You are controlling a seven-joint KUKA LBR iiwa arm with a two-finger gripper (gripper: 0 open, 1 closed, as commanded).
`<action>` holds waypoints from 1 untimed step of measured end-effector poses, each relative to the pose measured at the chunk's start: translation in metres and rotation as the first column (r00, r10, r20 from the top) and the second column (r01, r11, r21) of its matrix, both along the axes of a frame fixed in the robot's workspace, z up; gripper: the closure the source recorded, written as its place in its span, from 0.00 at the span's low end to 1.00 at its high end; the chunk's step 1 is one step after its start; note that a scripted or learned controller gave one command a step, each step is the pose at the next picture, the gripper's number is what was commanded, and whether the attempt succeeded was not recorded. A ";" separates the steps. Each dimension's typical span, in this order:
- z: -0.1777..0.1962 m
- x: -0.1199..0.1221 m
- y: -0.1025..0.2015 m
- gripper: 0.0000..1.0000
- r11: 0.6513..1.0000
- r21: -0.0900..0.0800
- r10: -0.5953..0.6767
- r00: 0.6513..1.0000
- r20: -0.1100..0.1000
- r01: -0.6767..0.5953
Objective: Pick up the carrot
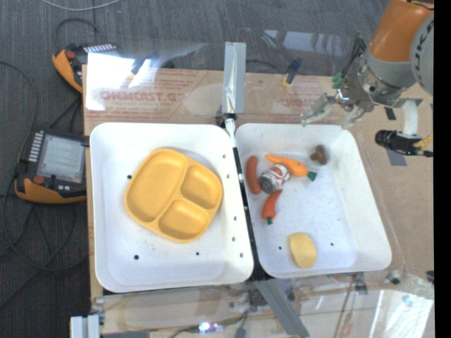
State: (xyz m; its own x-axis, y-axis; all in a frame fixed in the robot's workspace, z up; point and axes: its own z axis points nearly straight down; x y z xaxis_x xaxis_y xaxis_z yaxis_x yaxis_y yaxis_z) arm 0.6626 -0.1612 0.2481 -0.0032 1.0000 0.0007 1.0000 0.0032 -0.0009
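An orange carrot (290,165) with a green stem end lies in the right bin (352,210), near its far side, pointing right. It touches a small silver can (273,180). A redder carrot-like piece (271,204), also green-tipped, lies just below the can. My gripper (328,117) hangs above the bin's far rim, up and to the right of the carrot and apart from it. Its fingers are open with nothing between them.
A red sausage (252,174) lies along the right bin's left wall. A small brown lump (319,154) sits to the right of the carrot, and a yellow potato-like piece (303,250) near the front. The left bin (113,259) holds a yellow divided plate (175,193).
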 end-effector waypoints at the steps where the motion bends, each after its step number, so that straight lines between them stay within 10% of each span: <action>1: -0.153 -0.021 0.029 0.00 0.993 -0.002 0.117 0.993 0.001 -0.117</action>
State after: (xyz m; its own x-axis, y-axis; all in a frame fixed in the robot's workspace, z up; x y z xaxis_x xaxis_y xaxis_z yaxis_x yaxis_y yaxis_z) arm 0.6411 -0.1325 0.0946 -0.1198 0.9928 -0.0009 0.9928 0.1198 -0.0002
